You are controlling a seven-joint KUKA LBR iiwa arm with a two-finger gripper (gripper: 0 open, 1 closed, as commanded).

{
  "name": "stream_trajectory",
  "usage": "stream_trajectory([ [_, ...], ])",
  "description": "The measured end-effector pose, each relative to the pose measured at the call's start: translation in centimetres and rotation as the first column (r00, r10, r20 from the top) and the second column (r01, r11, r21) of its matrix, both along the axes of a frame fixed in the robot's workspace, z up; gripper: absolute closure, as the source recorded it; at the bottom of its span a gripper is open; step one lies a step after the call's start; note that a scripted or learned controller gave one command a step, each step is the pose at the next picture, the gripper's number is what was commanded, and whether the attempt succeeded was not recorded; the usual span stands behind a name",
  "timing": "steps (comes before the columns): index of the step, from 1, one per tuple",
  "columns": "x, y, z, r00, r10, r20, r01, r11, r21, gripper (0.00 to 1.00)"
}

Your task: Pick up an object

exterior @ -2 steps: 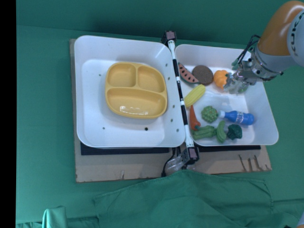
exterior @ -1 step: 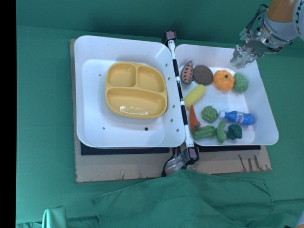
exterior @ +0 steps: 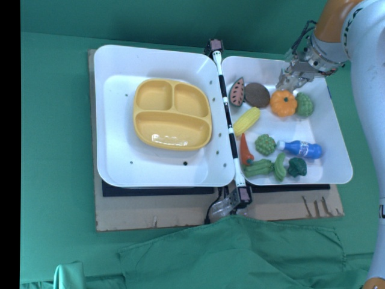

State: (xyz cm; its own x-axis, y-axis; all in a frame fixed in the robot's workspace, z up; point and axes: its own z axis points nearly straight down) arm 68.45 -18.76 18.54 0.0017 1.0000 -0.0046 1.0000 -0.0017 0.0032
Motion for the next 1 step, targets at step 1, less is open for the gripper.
stream_trajectory([
  [1, 0.11, -0.09, 1.94, 1.0, -0.003, 0.01, 0.003, 1.0, -0.004, 1.0],
])
